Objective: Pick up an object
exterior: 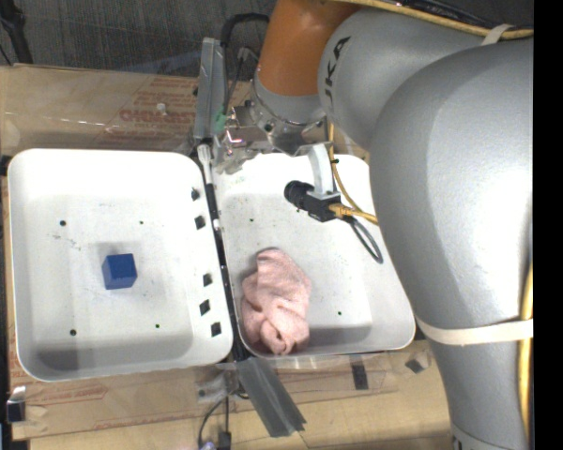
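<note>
Two shallow white plastic bins sit side by side on a brown cardboard-covered bench [84, 111], meeting along a dark central divider. In the left bin [38, 251] a small blue cube [119, 270] rests flat on the floor, somewhat left of the bin's middle and well apart from every wall. In the right bin [291, 242] a crumpled pink cloth [275, 300] lies bunched in a heap near the front wall, close to the divider on its left side. The large grey arm with its orange band [296, 45] reaches in from the right and covers much of the right bin's far and right portions. Its two-finger gripper [233, 146] is at the far end of the right bin, just beside the top of the divider, well apart from both the cloth and the cube. The wrist hardware there is cluttered and partly hidden by the arm's body, so whether the pincer is parted or closed cannot be told, and nothing can be made out within it. A black cable fitting [310, 200] with a yellow lead hangs off the wrist above the right bin's floor, beyond the cloth.
</note>
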